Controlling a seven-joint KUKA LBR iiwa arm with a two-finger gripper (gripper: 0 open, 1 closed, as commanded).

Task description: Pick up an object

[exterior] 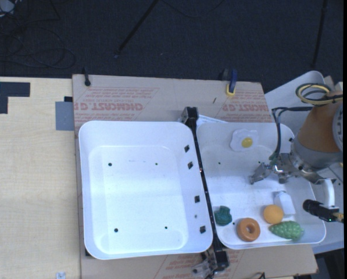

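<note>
The gripper [260, 175] is held low over the right bin [222, 156], fingers spread and nothing between them, since the candidate objects are clustered along the near rim: orange ball [272, 214], donut [248, 229], green piece [287, 230].

You cannot tell how the gripper [260, 176] stands, because its tip is small and blurred against the right bin [231, 237]. Right of the gripper, the arm [321, 133] is cut off by the picture's edge. Below the gripper, a small white object [285, 203] is too indistinct to identify.
</note>
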